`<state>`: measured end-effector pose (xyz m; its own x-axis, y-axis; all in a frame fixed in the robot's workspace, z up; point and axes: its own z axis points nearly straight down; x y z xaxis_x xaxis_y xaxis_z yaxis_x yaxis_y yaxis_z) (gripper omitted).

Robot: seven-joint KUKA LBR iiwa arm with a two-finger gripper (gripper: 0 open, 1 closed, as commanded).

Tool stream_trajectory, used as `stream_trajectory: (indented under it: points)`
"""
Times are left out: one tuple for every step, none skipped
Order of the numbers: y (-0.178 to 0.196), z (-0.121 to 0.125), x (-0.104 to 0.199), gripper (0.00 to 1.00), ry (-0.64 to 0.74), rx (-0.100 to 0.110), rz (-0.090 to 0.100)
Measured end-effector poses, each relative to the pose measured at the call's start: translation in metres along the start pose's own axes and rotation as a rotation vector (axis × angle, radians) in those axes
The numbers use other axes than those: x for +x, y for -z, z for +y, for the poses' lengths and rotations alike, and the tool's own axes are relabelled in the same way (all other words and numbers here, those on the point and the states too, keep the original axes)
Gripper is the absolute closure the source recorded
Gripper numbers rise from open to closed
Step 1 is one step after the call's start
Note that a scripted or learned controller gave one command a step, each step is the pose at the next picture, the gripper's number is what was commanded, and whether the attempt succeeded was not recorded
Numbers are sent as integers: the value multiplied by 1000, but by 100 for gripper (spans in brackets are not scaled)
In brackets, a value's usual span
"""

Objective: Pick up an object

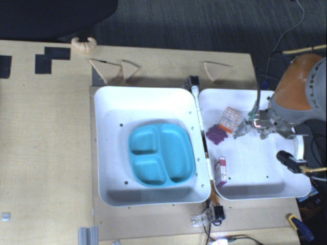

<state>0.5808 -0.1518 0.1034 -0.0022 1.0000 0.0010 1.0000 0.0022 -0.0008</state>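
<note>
Hovering at right, the gripper [249, 124], state unclear, nears a patterned box [230, 118] and purple lump [216, 135]; a blue tray [161, 153] sits left.

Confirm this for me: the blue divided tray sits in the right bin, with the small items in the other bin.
Not quite. The camera view shows the blue divided tray in the left bin; the small items, such as the purple piece, lie in the right bin.

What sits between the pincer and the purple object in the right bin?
In the camera view, a small patterned packet lies just above the line from the pincer to the purple object; otherwise bare white bin floor.
</note>
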Motion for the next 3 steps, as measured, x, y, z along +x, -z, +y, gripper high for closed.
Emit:
stream_trajectory:
  points:
    - [-16, -63, 31, 0, -1, -11, -3]
    - [-4, -60, 30, 100, 0, -18, -4]
    - [48, -62, -49, 100, -1, -5, -3]
